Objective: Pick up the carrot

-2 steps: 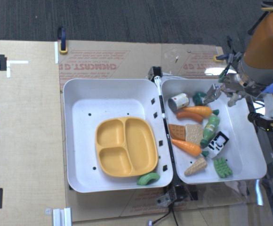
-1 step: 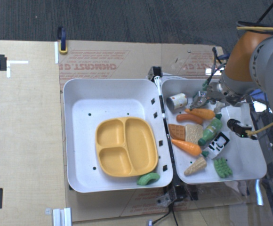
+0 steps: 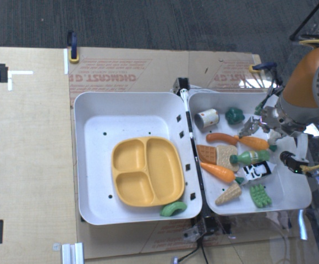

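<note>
- Two white bins sit side by side on the tabletop (image 3: 27, 175): the left bin (image 3: 93, 147) and the right bin (image 3: 291, 194).
- The left bin holds one yellow plate (image 3: 147, 170) with three compartments, and one green pod (image 3: 173, 208) just beside the plate's near edge.
- The right bin holds many toy foods. Two carrots are among them.
- One carrot (image 3: 218, 172) lies right of the plate, just past the wall between the bins, beside a cracker (image 3: 226, 155).
- The other carrot (image 3: 254, 142) lies further right of the plate, at the gripper.
- Also right of the plate: one sausage (image 3: 221, 138), one can (image 3: 207, 117), one green bottle (image 3: 251, 157), one dark green vegetable (image 3: 235, 115), one cone (image 3: 229, 193), one green comb-like piece (image 3: 260, 196).
- The arm (image 3: 308, 87) bends down over the right bin's far right side.
- The gripper (image 3: 261, 126) hangs just above the further carrot; I cannot tell how its fingers are set.
</note>
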Available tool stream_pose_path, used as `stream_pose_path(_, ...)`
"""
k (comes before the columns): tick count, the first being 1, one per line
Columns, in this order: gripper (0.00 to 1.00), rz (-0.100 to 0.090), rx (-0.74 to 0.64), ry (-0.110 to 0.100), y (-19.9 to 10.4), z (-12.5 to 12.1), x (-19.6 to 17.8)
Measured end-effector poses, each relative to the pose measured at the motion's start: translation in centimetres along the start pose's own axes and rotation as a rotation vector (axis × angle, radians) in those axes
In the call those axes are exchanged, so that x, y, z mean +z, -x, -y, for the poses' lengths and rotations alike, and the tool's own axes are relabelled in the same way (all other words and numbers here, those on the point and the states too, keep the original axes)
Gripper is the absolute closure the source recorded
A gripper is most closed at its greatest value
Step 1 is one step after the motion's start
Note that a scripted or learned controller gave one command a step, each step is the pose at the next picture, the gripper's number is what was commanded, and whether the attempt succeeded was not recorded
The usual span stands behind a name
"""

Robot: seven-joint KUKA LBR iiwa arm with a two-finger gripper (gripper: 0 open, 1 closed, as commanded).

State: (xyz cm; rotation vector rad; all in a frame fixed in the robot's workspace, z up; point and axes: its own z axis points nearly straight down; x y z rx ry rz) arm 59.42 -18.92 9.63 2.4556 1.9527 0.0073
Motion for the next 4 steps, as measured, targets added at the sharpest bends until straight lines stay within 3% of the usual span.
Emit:
stream_pose_path(1,0.0,0.001,-0.061,-0.008,0.4,3.2,0.4)
stream_pose_path(2,1.0,0.003,-0.059,-0.007,0.5,3.1,-0.5)
stream_pose_path(3,1.0,0.001,-0.503,-0.004,-7.2,3.6,-4.4)
stream_pose_path(4,1.0,0.003,-0.133,-0.008,-13.6,2.0,-9.5)
